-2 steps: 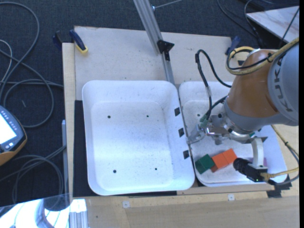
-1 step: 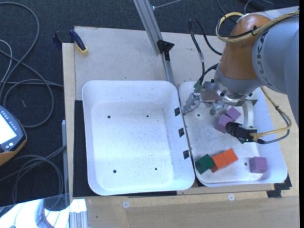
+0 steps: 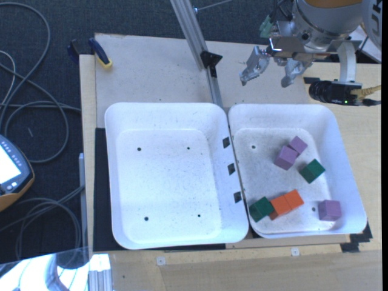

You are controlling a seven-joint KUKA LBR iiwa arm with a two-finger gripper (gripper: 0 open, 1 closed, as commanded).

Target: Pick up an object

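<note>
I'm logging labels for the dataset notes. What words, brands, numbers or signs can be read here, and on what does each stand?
None can be read.
The blocks in the right bin bear no print: purple, green, orange.
The device with a lit screen at the view's left edge: whatever it shows is too blurred to read.
The gripper and the left bin show no lettering.

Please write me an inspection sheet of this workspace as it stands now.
Surface: tan bench bearing two white bins, left bin and right bin, side by side.
Job's things: in the right bin, three purple blocks, two green blocks and an orange block touching the nearer green one.
Clutter: blue and yellow tool handle at the bench's far left corner.
Grippers: tool open, holding nothing, above the bench beyond the right bin.
Cables: loops on the dark floor, left.
Surroundings: metal pole, black device.
</note>
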